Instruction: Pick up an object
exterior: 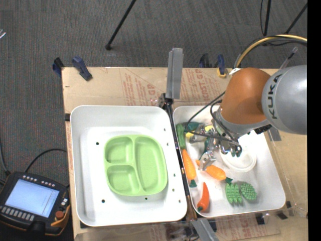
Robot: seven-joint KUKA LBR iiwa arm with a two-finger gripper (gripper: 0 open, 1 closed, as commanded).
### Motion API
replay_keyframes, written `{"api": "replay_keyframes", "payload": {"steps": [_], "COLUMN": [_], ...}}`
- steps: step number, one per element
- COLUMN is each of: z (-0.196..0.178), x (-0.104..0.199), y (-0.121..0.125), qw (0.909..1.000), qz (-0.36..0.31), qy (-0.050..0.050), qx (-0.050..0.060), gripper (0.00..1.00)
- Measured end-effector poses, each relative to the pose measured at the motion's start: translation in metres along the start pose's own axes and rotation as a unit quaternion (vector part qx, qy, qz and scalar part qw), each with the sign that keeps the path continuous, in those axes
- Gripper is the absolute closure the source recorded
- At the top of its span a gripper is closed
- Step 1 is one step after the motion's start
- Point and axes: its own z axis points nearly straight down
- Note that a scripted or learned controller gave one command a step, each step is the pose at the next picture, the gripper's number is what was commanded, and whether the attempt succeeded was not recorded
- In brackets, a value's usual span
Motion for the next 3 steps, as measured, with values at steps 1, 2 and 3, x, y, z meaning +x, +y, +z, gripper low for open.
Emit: {"api": "replay_keyframes", "payload": {"steps": [1, 2, 3], "z": [-0.001, -0.001, -0.001], "x": [0.093, 0.092, 0.095], "y": [-0.007, 0.006, 0.002], "qw": [1.0, 0.9995, 0.9952], "qz": [0.01, 0.032, 0.098], "qy": [0.002, 0.001, 0.002], "qx": [0.001, 0.0, 0.001], "gripper": [0.0, 0.0, 0.0]}}
